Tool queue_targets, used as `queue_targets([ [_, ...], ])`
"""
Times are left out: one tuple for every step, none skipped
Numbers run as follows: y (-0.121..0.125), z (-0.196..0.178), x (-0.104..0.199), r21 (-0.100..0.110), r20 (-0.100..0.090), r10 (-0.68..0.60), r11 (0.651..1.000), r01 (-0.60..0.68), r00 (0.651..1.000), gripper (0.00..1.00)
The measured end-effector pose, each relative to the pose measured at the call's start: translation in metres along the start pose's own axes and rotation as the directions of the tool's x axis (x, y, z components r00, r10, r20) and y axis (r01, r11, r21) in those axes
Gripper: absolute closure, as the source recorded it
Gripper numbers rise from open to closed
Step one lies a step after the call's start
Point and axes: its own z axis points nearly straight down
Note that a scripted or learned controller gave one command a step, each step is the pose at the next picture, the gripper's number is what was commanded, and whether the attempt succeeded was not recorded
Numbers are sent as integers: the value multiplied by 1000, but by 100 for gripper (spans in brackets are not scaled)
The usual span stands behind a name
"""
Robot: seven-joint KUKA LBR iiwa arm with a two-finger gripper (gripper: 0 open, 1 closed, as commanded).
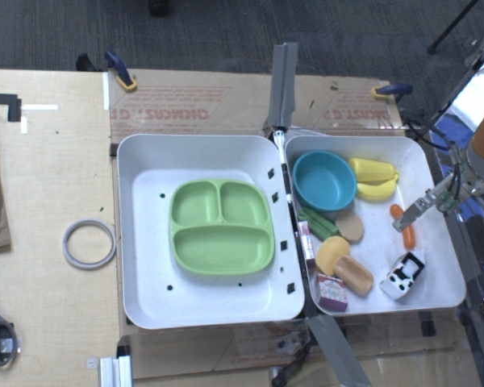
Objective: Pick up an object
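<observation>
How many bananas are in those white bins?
2. Both bananas lie in the right bin, near its far edge, just right of the blue bowl: one behind, the other touching it in front. None seems hidden.

Left bin (137,216): centre occupied by green divided plate (222,226); bare margin left around it.
Right bin (444,285): left half crowded by blue bowl (323,180), bananas (373,178), mixed items; open floor found right of centre.
</observation>
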Motion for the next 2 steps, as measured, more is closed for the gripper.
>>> queue_targets([
  [61, 71, -26, 1, -11, 391, 921, -391, 920, 0],
  [104, 72, -47, 6, -5, 281, 960, -281, 960, 0],
])
